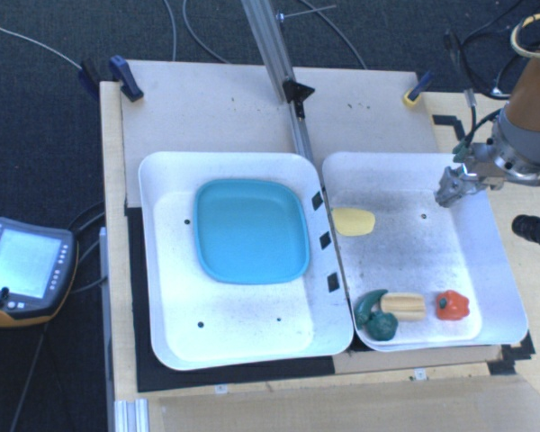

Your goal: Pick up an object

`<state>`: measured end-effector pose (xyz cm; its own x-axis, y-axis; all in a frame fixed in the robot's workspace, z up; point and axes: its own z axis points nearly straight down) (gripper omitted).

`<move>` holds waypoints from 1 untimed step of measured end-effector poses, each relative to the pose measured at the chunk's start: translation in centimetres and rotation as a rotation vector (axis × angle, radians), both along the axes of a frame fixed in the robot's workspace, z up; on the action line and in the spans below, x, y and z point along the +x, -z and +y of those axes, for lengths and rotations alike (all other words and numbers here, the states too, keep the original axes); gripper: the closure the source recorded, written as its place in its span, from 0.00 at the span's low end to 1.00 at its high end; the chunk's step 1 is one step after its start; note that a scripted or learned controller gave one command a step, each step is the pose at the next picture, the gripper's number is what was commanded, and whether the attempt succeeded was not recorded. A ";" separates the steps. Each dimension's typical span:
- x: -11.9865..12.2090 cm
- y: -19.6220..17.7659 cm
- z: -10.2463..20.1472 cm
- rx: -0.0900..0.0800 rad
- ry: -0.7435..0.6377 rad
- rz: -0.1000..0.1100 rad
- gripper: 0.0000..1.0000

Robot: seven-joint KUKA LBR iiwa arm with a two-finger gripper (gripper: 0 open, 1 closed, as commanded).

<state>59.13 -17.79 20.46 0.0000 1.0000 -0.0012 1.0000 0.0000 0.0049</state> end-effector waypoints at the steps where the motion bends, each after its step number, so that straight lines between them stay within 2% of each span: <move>1: 0.1 -3.0 0.0 0.001 0.000 0.002 1.00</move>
<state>59.20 -17.79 23.41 -0.0003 1.0000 -0.0007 1.0000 0.0003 0.0033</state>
